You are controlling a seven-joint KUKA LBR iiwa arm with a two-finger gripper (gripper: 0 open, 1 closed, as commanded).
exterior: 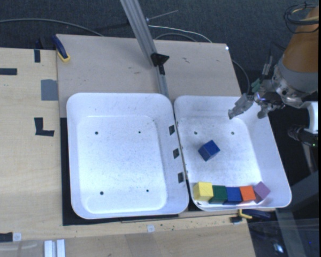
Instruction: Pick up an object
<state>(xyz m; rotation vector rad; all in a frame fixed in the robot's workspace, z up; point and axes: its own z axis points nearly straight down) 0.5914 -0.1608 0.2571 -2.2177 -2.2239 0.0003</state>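
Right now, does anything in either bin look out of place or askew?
Only the blue cube: it sits alone mid-bin in the right bin, turned at an angle, while the yellow, green, blue, orange and purple blocks line its front wall.

Setting: robotics lab or test cell. Evidence: a plywood bench (123, 63) is carrying two shallow white bins, left bin (77, 143) and right bin (270, 149), sitting side by side. An aluminium strut (139, 23) is rising at a slant behind them. Thin cables (192, 33) are trailing across dark carpet (43, 7). Black tape marks (40, 126) are sticking to the board. A grey industrial arm (299, 58) is reaching in.
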